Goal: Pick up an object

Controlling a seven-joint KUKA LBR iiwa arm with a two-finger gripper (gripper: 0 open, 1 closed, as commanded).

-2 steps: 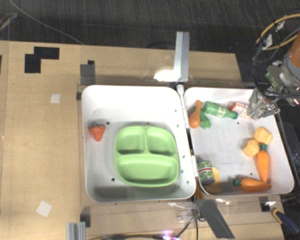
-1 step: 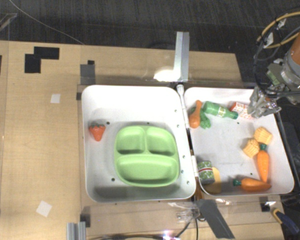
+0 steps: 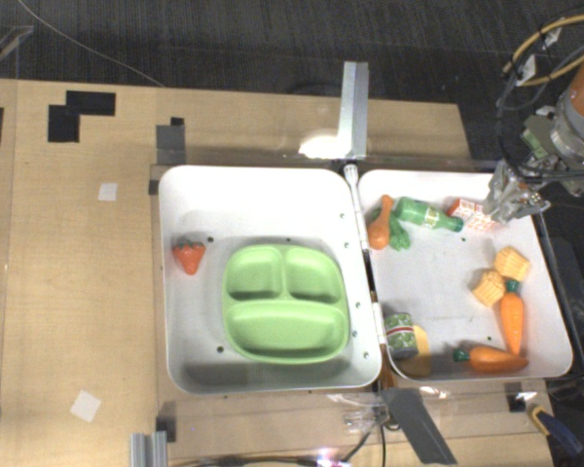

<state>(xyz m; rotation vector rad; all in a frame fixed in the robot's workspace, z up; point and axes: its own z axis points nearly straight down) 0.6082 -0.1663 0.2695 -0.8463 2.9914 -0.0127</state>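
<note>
Hovering at the far right corner of the right bin (image 3: pixel 563 305), the gripper (image 3: pixel 511 200) sits just beside a small red-and-white packet (image 3: pixel 470 214) that lies against the bin's far wall; whether the claw is spread or closed cannot be told from this slanted overhead view, and nothing can be seen clamped in it. That packet looks like the likeliest target, with a green bottle (image 3: pixel 425 215) just beside it toward the middle divider and a small orange carrot (image 3: pixel 380 222) at the divider itself. The main risk is the corner: a flat packet pressed near the wall leaves little room for a finger on the wall side, so the claw may strike the rim or close on air. A sideways nudge could also push the packet under the bottle or skate it along the wall. Elsewhere in this bin, two yellow corn pieces (image 3: pixel 500 274) and a large carrot (image 3: pixel 511 323) lie near the right edge, another carrot (image 3: pixel 493 359) along the near edge, and a labelled can (image 3: pixel 404 334) in the near corner by the divider; these rounded toys would roll if grazed. The left bin (image 3: pixel 171 261) carries a green divided plate (image 3: pixel 285 300) and a strawberry (image 3: pixel 188 256) near its left edge, well apart from the arm.
</note>
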